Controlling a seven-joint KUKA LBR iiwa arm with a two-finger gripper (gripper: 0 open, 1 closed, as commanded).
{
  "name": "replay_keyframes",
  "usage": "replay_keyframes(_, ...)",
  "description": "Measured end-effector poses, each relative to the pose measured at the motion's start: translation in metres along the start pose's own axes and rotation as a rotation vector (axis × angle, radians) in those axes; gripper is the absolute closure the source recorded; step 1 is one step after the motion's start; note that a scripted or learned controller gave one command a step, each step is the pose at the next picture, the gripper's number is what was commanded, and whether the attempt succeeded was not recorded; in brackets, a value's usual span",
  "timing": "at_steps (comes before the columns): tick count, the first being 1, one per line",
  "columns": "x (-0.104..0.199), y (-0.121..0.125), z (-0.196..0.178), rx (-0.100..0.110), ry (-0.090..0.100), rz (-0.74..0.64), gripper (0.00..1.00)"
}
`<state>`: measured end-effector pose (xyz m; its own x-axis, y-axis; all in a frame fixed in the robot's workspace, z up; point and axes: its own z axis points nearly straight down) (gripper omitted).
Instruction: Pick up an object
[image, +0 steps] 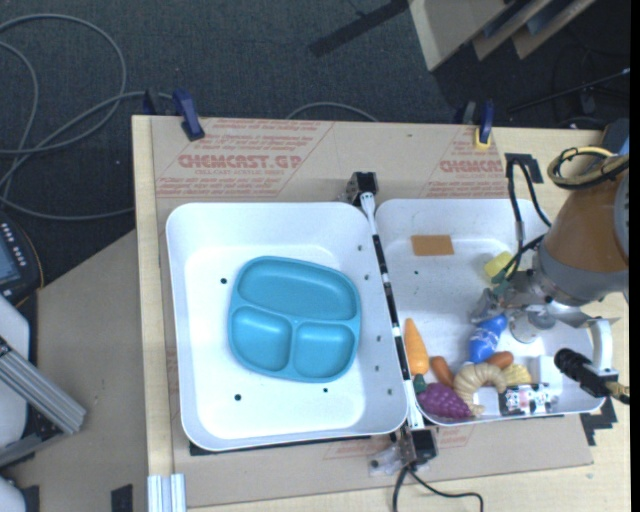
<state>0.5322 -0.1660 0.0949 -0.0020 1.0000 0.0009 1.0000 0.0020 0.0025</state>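
I read "CHEMCAST GP" in red on the brown board (240, 160) behind the two bins. My gripper (505, 312) hangs low in the right bin (440, 215), just over a blue object (487, 340); I cannot tell how its fingers stand. Carrot (415, 347), purple grapes (445, 402) and croissant (480, 377) crowd the near edge. The left bin (200, 300) holds a blue divided plate (293, 317).

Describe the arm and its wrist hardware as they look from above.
The arm has an orange band above a grey, rounded wrist section. Black and yellow cables loop beside it at the top. Below the wrist sit silvery metal parts and a black fitting near the bin's right edge.
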Motion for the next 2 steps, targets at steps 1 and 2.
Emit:
replay_keyframes(1, 0.062, -0.008, 0.01, 0.003, -0.001, -0.003, 1.0)
replay_keyframes(2, 0.178, 0.029, -0.096, -0.011, 0.002, -0.011, 1.0)
